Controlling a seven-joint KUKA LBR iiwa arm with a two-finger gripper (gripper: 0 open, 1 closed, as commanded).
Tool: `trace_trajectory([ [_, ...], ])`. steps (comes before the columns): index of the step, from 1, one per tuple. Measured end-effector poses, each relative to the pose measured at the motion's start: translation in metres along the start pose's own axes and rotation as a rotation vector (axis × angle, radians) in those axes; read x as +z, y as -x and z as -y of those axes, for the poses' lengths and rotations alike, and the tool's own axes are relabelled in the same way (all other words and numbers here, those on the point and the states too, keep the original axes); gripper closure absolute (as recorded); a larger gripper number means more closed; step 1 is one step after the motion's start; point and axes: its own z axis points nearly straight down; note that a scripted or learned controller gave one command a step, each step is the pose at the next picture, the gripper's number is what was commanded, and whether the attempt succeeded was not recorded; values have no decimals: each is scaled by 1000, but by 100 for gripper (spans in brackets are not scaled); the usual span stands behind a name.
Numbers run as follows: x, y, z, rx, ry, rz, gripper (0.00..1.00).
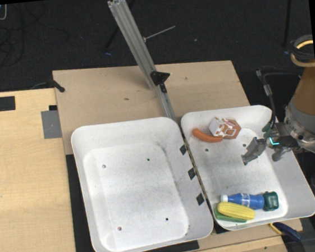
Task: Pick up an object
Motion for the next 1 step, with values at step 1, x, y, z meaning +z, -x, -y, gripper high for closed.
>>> trace_trajectory([
  [1,-2,1,0,3,4,1,0],
])
